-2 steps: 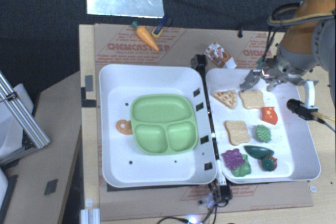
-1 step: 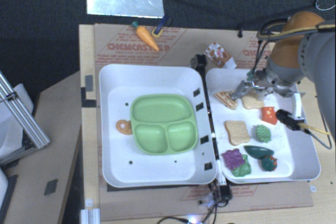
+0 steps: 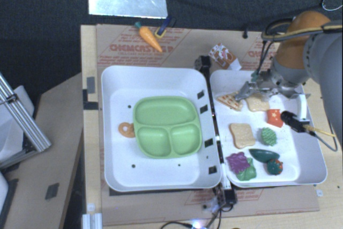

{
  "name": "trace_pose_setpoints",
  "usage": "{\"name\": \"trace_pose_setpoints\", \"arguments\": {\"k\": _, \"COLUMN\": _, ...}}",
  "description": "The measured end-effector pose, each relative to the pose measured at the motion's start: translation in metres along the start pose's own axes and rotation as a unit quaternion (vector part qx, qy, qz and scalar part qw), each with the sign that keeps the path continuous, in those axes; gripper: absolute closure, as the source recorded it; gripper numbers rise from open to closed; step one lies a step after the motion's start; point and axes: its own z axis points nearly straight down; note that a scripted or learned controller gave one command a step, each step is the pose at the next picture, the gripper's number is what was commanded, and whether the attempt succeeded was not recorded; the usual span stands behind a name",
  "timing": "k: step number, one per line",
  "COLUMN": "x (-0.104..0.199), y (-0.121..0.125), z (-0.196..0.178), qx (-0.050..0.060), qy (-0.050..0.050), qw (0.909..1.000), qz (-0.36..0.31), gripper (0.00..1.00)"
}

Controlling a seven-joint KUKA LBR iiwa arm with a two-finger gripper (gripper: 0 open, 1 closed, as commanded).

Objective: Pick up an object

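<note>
Purple grapes (image 3: 240,164) are seen lower right in the right bin (image 3: 316,166). The hand (image 3: 256,88) is poised at the waffle (image 3: 230,100), upper in that bin; its grip cannot be told. The waffle is judged light, stiff and flat, best pinched across its edges.

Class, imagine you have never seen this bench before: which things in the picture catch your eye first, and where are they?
The green tray sits in the middle of the left bin. The right bin holds a scatter of toy food, and the arm's gripper hangs over its far end. A toy carrot lies on the cardboard behind the bins.
</note>
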Motion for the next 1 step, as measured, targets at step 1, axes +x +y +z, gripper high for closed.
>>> {"name": "trace_pose_setpoints", "arguments": {"k": 1, "x": 0.0008, "y": 0.0030, "z": -0.0136, "qx": -0.005, "qy": 0.001, "qw": 1.0000, "qz": -0.001, "gripper": 1.00}}
